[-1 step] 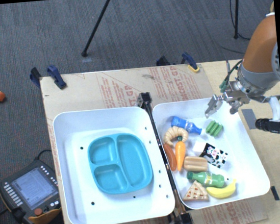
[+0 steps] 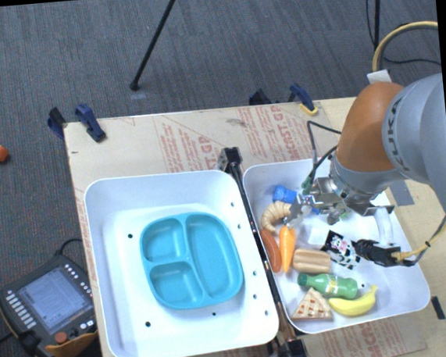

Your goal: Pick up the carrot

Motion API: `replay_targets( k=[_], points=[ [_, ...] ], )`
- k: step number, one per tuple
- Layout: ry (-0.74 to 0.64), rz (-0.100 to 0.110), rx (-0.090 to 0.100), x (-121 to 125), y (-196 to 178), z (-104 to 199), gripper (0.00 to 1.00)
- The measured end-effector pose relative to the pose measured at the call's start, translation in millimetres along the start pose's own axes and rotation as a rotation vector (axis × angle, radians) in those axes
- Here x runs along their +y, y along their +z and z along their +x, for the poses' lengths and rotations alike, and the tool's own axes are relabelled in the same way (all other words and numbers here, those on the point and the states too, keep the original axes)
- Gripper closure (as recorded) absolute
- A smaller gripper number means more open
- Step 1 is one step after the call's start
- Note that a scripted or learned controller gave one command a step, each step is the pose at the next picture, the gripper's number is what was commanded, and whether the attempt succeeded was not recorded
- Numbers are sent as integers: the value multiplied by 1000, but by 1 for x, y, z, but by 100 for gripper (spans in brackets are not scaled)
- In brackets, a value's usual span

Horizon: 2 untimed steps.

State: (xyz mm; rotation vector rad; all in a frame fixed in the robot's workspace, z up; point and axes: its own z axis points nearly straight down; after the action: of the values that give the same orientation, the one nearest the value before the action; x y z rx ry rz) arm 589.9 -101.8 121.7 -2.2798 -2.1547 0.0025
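Hovering low over the right bin [image 2: 416, 289], the gripper [image 2: 314, 207] hangs with its jaws spread and nothing between them, just up and right of the carrot [image 2: 288, 247]. The carrot lies near the bin's left wall, touching a hot dog [image 2: 312, 262], crowded probably for clutter-picking practice.

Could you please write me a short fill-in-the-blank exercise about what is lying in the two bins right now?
1. The carrot lies in the ____ bin.
2. The blue divided tray has ____ compartments.
3. The banana lies beside a green ____.
4. The pincer hovers just ____ the carrot in the picture.

Missing words: right; three; bottle; above
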Motion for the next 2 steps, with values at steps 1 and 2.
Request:
replay_targets(
  k=[1,2],
  points=[
    [-44,0,0,-95,35,10,0],
    [-157,-4,-2,-19,-66,88,0]
  ],
)
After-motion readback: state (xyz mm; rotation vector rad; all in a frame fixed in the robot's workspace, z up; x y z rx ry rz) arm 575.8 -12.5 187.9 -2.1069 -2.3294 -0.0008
